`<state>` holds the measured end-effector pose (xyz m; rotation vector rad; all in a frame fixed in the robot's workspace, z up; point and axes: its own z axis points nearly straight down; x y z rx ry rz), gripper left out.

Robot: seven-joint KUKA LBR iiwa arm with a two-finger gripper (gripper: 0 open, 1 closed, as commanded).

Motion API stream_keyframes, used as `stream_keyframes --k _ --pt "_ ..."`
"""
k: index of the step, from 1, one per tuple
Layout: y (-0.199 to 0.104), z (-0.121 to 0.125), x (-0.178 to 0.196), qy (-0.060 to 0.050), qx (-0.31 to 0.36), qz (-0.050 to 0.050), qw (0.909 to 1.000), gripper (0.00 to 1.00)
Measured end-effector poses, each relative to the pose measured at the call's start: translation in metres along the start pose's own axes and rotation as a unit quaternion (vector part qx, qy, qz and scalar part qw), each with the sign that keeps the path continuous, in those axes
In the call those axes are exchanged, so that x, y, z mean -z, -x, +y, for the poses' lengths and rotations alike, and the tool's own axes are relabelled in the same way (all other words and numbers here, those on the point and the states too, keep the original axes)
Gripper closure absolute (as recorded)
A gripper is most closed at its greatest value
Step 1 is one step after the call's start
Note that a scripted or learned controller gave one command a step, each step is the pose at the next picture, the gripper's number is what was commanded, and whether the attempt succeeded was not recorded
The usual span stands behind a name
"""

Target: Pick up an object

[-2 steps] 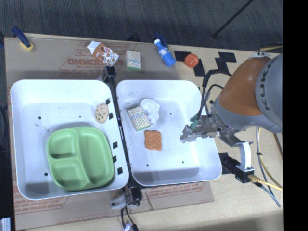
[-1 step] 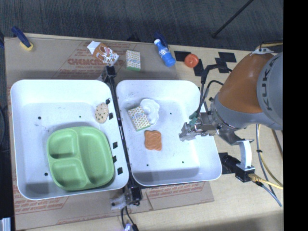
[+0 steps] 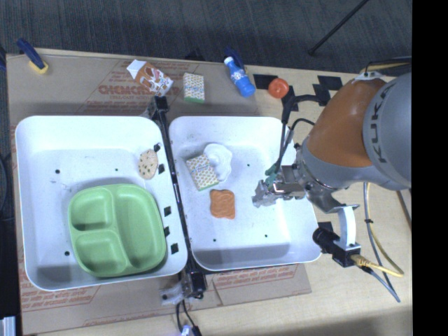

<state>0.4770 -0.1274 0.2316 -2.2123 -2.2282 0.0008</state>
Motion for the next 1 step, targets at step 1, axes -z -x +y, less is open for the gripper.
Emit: stream_keyframes --k 1 --pt "0.0264 -0.0012 -0.0154 -0.001 -0.001 0.0 1.0 1.0"
